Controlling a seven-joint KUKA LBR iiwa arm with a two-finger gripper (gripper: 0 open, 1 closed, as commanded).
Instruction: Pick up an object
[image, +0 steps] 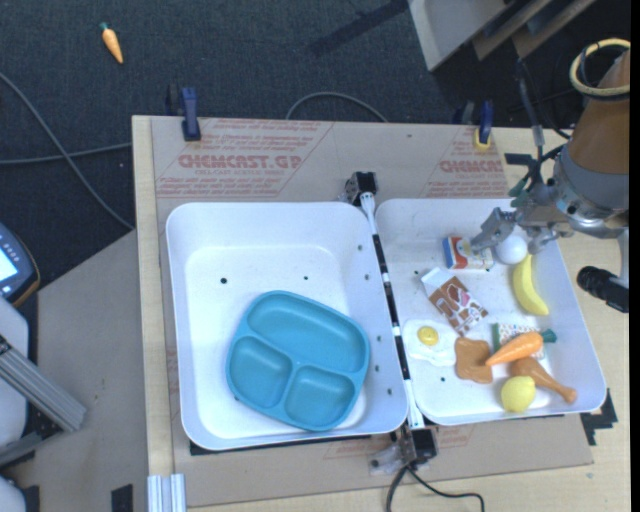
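Toy food sits scattered in the right bin: banana along the far right side, small red and white carton at the back, brown and white packet mid-bin, fried egg near the divider, carrot lying across a brown piece, lemon at the front next to a drumstick-like piece. White round object sits right at the gripper tip, just above the banana's top end. Gripper reaches in from the right, low over the back part of the right bin, beside the carton. Fingers state: cannot tell, too small and blurred to see the gap or whether the white object is between them. Orange band on the arm at upper right. Left bin holds a blue divided plate toward its front. Both bins rest on a board on the surface, blue clamps at the board's back edge. Small orange carrot toy lies on the dark floor at upper left, well apart from the bins.
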